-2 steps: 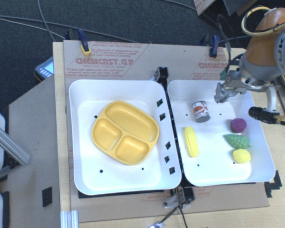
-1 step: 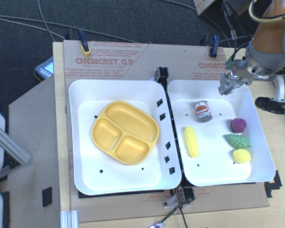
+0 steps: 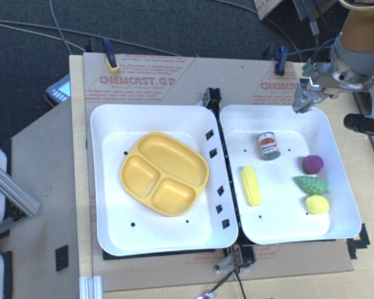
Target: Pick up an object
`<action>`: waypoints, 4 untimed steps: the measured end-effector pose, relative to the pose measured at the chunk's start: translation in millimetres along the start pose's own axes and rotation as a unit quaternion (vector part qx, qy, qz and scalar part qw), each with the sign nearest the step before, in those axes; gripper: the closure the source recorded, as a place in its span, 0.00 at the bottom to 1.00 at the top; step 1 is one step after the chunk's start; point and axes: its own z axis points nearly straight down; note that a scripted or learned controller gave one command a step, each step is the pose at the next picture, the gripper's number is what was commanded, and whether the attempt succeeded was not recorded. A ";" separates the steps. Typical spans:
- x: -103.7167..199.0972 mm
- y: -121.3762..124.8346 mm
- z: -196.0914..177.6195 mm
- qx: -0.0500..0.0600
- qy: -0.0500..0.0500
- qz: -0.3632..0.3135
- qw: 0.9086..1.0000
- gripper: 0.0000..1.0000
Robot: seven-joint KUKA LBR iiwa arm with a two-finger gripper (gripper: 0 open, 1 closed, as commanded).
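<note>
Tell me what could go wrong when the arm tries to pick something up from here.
The purple ball, green piece and lemon sit bunched near the right bin's wall, so the hand may knock a neighbour or hit the wall. The small can lies on its side and could roll.

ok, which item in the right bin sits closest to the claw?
The small can, lying nearest the claw by the bin's far rim; the purple and other toys sit lower.

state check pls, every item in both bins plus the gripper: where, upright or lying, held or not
Yellow three-compartment plastic tray: flat in left bin, nothing in it.
Small red-labelled can: right bin, tipped, free.
Yellow toy corn cob: lying flat, free.
Purple round toy: resting, free.
Green leafy toy: lying, free.
Yellow lemon toy: resting, free.
Gripper: at right bin's far edge, holding nothing.
</note>
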 end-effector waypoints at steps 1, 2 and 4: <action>43.1 -16.4 -3.7 0.005 0.002 -0.001 1.000 1.00; 90.9 -27.7 9.9 0.006 0.002 -0.001 1.000 1.00; 188.6 -67.7 16.8 0.006 0.002 -0.002 1.000 1.00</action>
